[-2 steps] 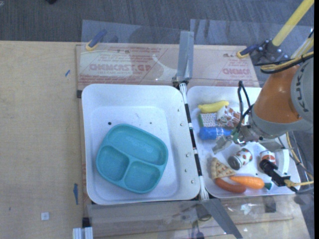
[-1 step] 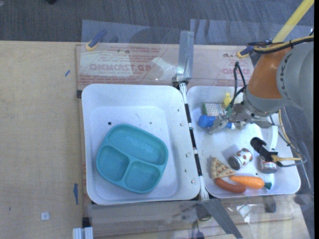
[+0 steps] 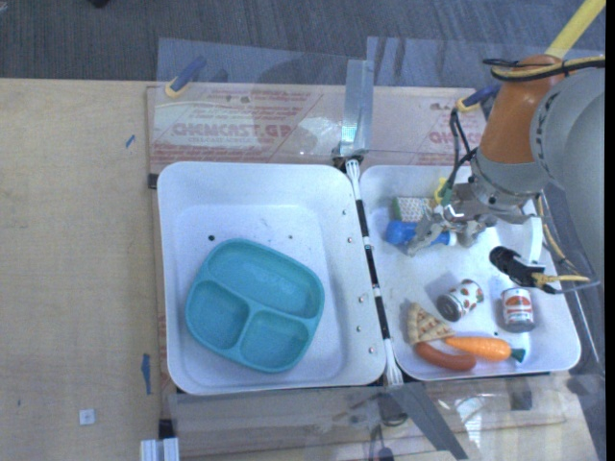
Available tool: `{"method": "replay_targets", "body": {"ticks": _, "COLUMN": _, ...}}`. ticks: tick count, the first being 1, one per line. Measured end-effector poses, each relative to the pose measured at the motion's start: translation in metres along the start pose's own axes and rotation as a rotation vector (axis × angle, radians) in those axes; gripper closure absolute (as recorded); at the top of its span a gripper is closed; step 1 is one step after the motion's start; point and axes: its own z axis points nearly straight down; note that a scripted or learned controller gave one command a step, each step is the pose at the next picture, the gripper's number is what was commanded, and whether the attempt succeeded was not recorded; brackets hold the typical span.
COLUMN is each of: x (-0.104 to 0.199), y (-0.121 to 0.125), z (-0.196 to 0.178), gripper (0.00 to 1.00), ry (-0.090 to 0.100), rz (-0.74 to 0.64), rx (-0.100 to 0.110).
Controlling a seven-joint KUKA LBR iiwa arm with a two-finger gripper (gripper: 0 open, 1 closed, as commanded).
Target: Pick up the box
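Box point(image 3: 411, 206), small and speckled, sat at the upper middle of the right bin point(image 3: 404, 286), behind nearly everything else in there.

Nearest me, along that bin's lower edge, an orange carrot point(image 3: 478, 348) lay lengthwise with a reddish sausage point(image 3: 444, 356) just below and left of it. A pizza wedge point(image 3: 426, 325) rested right above the sausage. Behind those, a small tin point(image 3: 459, 299) lay on its side and a red-labelled can point(image 3: 517, 308) stood upright to its right, near the bin's right wall.

In the left bin point(image 3: 168, 257) a teal divided plate point(image 3: 255, 303) lay flat, toward the lower part.

Farther back, a blue object point(image 3: 401, 231) sat right in front of the box, so close I couldn't say whether they touched. The jaws were down just to the right of both, low over the bin floor; whether they were released or clenched I couldn't tell. Above them rose the arm point(image 3: 514, 113) with its orange band, at the upper right of the frame. The wooden surface point(image 3: 67, 257) stretched away on the left.
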Motion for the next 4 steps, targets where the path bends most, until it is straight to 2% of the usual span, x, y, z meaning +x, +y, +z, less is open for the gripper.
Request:
{"method": "replay_targets", "body": {"ticks": 1, "x": -0.009, "y": -0.001, "z": -0.013, "gripper": 1.00, "ry": -0.016, "rz": 0.027, "rx": -0.019}}
{"method": "replay_targets", "body": {"ticks": 2, "x": 0.051, "y": 0.002, "z": -0.095, "gripper": 1.00, "ry": -0.039, "rz": -0.020, "rx": -0.109}}
{"method": "replay_targets", "body": {"ticks": 3, "x": 0.073, "y": 0.003, "z": -0.104, "gripper": 1.00, "ry": -0.058, "rz": -0.362, "rx": -0.110}}
{"method": "replay_targets", "body": {"ticks": 4, "x": -0.015, "y": -0.048, "z": -0.068, "gripper": 1.00, "ry": -0.059, "rz": -0.374, "rx": -0.109}}
